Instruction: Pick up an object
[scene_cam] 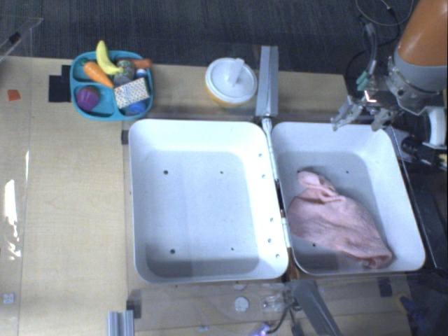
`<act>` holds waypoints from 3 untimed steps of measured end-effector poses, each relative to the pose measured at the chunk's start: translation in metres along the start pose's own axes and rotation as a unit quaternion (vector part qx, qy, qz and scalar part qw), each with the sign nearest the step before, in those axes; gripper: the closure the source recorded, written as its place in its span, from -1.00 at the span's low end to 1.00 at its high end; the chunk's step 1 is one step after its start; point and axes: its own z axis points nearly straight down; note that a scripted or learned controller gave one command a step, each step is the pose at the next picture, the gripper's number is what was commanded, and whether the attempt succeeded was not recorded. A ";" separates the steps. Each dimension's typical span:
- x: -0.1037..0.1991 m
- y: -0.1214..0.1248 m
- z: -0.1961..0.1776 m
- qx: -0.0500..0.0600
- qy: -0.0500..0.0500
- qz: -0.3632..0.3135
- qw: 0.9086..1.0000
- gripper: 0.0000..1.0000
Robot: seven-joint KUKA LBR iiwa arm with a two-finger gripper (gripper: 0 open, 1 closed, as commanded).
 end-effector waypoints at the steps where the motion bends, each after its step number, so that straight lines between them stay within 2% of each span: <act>1: 0.001 -0.059 0.120 0.001 0.000 -0.068 0.998 -1.00; 2: 0.033 -0.075 0.183 -0.007 -0.001 -0.007 1.000 -1.00; 3: 0.013 -0.093 0.160 -0.001 0.000 0.008 1.000 -1.00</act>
